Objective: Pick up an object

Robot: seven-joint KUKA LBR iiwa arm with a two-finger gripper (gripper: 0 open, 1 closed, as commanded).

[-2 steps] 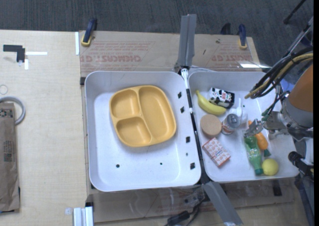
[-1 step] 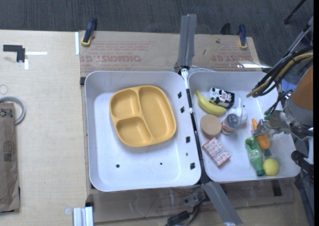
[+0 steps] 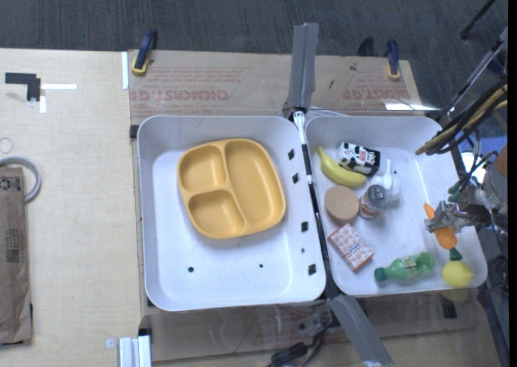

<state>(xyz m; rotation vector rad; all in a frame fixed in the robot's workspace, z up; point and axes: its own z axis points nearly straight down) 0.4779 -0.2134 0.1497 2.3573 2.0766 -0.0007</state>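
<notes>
Hovering at the right bin's (image 3: pixel 404 127) far right edge, the hand (image 3: pixel 447 216), right above a small orange carrot-shaped toy (image 3: pixel 445 236); grip state impossible to tell. Needing a straight, centred descent, keeping clear of the yellow plastic lemon (image 3: pixel 457 273) nearby.

The right bin (image 3: pixel 404 127) holds the candidate objects. A yellow banana (image 3: pixel 338 169) lies curved near the bin's upper left, just beside a black-and-white patterned item (image 3: pixel 359 157). Below the banana rests a round tan disc (image 3: pixel 342 204), lying flat, touching a small can (image 3: pixel 373 200) on its side. A red-and-white patterned box (image 3: pixel 350 246) lies flat and tilted near the bin's lower left. A green bottle (image 3: pixel 405 267) lies on its side along the lower wall, near a yellow lemon (image 3: pixel 457 273) in the lower right corner. An orange carrot-like piece (image 3: pixel 443 234) sits by the right wall.
</notes>
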